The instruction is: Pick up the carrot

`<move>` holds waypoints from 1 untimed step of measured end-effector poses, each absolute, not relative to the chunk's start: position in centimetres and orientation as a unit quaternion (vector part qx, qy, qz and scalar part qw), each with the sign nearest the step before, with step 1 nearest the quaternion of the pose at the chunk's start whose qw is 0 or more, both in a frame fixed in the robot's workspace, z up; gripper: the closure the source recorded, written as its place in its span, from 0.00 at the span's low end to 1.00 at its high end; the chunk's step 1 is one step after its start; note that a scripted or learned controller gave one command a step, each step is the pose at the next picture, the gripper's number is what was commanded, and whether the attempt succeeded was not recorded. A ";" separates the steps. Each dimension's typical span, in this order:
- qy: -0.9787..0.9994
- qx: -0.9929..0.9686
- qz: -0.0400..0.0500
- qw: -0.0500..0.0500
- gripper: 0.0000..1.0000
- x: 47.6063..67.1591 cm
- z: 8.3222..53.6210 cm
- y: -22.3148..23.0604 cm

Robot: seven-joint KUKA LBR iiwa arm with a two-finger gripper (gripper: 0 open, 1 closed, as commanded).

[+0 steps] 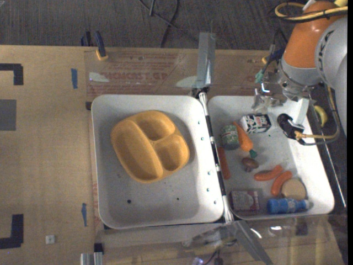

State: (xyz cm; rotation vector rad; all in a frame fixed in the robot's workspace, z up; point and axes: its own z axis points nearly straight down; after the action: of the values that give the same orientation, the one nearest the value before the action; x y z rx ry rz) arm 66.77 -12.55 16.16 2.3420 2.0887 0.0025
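The carrot [243, 136] is orange with a green stub at its lower end. It lies slanted in the right bin [317, 164], between a green can [229, 137] and a small milk carton [256, 123]. My gripper [266, 96] hangs over the bin's far edge, up and to the right of the carrot and just behind the carton. It is apart from the carrot. The grey arm with its orange band [306, 35] comes in from the upper right.
The right bin also holds a thin orange stick [223, 163] by its left wall, a brown mushroom [250, 163], two sausages [268, 174], a round biscuit [293, 189], a blue bottle [287, 205] and a small box [246, 199]. A yellow divided plate [150, 146] sits in the left bin [165, 208].
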 end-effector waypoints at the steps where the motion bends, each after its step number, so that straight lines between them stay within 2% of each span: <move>1: 0.666 0.746 0.000 0.001 0.00 66.8 16.1 -12.5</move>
State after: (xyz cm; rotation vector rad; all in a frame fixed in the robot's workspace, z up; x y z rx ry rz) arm 66.75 -12.52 16.11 2.3419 2.0900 0.0011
